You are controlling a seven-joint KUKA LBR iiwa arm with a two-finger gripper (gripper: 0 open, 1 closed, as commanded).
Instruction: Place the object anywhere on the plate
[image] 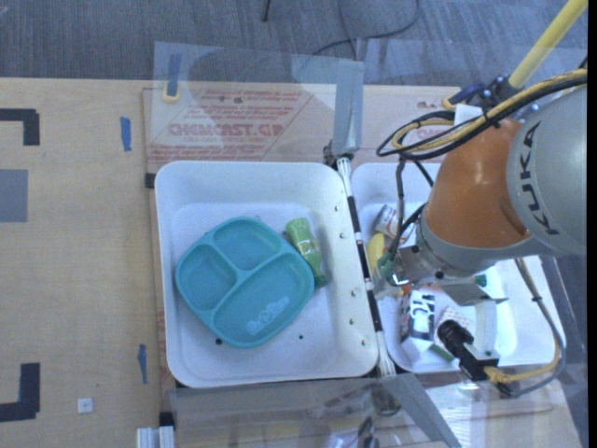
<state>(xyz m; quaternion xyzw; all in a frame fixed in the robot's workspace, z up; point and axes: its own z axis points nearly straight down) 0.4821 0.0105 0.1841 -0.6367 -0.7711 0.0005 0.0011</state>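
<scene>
Arm (pixel 508 189) looms nearest my camera, its orange band over the right bin (pixel 532 334); gripper hidden beneath, state I cannot tell. Left bin (pixel 187 180): teal divided plate (pixel 244 281) toward its left edge. Green object (pixel 305 243) lies touching the plate's right rim, off it, near the bin's right wall.

The KUKA arm (pixel 550 171) is showing a rounded grey shell bearing dark "KUKA" lettering, with a glossy orange band (pixel 476 194) wrapping it above the wrist. Yellow and black cables (pixel 466 110) are looping over the orange section, and a yellow hose (pixel 558 28) is running toward the upper corner. Black hardware (pixel 459 341) is sitting below the wrist.
</scene>
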